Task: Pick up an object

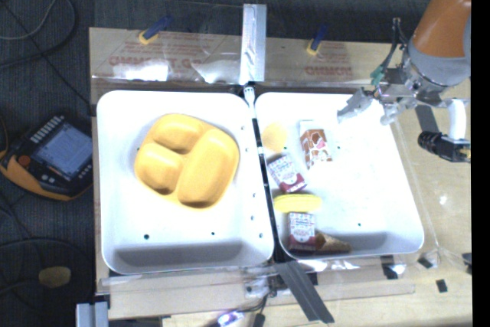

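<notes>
Camera view: end effector (373, 105) above right bin (398, 188)

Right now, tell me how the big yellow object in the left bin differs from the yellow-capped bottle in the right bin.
The big yellow object is far larger than the yellow-capped bottle. The object is yellow all over and lumpy; the bottle has a red label and dark contents under its cap. The object lies alone mid-bin; the bottle lies among small packets by the divider. Both rest apart from the gripper.
</notes>
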Robot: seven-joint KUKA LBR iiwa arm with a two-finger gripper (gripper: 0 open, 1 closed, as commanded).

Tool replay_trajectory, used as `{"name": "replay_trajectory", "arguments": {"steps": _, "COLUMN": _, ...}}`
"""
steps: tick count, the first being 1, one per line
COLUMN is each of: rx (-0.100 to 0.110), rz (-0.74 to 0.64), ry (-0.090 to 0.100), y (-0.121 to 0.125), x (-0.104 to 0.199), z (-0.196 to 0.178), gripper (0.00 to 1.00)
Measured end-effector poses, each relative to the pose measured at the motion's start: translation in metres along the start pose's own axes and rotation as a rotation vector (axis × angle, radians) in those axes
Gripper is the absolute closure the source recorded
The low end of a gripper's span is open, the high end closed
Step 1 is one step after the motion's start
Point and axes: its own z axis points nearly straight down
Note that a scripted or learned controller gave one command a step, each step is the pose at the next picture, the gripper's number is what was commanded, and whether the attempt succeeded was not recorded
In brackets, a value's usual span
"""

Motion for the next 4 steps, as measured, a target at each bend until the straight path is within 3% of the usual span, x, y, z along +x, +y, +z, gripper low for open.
{"name": "replay_trajectory", "arguments": {"steps": 1, "rx": 0.002, "rz": 0.034, "ry": -0.004, "y": 0.039, "x": 0.013, "z": 0.131, "gripper": 0.0}}
{"name": "replay_trajectory", "arguments": {"steps": 2, "rx": 0.0, "rz": 0.133, "ry": -0.002, "y": 0.047, "x": 0.026, "z": 0.081, "gripper": 0.0}}
{"name": "replay_trajectory", "arguments": {"steps": 3, "rx": -0.009, "rz": 0.149, "ry": -0.007, "y": 0.047, "x": 0.033, "z": 0.155, "gripper": 0.0}}
{"name": "replay_trajectory", "arguments": {"steps": 4, "rx": -0.011, "rz": 0.147, "ry": -0.008, "y": 0.048, "x": 0.034, "z": 0.145, "gripper": 1.0}}
